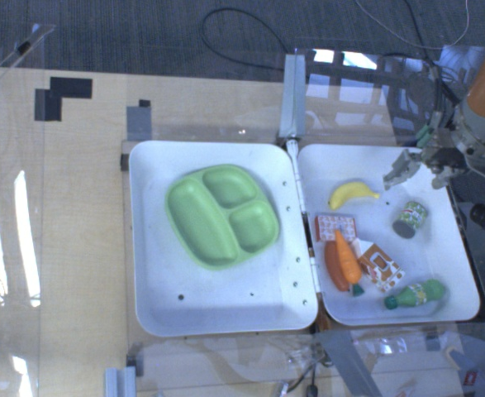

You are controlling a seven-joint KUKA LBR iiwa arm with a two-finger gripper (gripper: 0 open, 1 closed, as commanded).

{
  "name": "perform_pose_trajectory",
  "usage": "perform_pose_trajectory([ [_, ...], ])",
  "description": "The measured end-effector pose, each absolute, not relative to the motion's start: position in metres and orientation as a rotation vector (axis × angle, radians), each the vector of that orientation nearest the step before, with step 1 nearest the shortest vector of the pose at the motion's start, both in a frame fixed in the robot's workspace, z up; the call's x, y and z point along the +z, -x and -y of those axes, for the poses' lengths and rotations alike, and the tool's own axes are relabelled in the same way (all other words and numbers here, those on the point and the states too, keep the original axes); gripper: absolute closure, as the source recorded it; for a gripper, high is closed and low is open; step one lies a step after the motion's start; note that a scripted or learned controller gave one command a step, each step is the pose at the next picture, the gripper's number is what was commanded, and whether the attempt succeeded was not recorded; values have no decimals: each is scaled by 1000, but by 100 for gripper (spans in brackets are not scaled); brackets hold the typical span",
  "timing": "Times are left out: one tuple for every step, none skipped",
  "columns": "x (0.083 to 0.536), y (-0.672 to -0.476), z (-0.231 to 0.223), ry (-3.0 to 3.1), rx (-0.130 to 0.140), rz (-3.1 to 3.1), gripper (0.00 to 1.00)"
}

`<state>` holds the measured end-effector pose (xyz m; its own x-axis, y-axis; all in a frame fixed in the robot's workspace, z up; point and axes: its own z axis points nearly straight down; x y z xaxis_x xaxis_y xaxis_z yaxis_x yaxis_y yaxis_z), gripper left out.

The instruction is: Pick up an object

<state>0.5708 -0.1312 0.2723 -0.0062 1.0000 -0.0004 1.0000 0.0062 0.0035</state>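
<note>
Over the right bin's (461, 246) far right corner hangs the gripper (417, 170), fingers spread apart with nothing between them. Arm (483, 98) comes in from the right, wrist tilted so the fingertips point down and toward the left.

Objects, all in the right bin:
- banana (354, 193), far side, left of the gripper and slightly nearer the camera; long axis runs roughly left-right, curve bowed upward in view.
- can (410, 218), just below the gripper in view, lying tilted, dark end toward the near-left.
- card (335, 226), flat, by the left wall.
- carrot (341, 262), long axis running near-far, touching the card's near edge.
- box (380, 269), small, orange and white, just right of the carrot.
- bottle (416, 294), green, at the near right, lying on its side, axis left-right.

Left bin (151, 304) holds a green tray (222, 215), well apart from the gripper.

Judgement: can and banana are the nearest candidates. Can stands clear on all sides, with bare floor between it and the right wall, so there is room to descend. Banana also has open floor around it. Carrot, card and box crowd each other; fingers would likely foul a neighbour there. Bottle lies close to the near wall.
</note>
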Motion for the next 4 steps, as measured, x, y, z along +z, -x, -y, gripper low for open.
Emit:
perform_pose_trajectory([
  [154,-573,205,-2190,3,-2247,0],
  [88,-594,203,-2144,10,-2285,0],
  [101,-597,202,-2137,17,-2283,100],
  [198,-671,149,-2273,8,-2158,100],
])
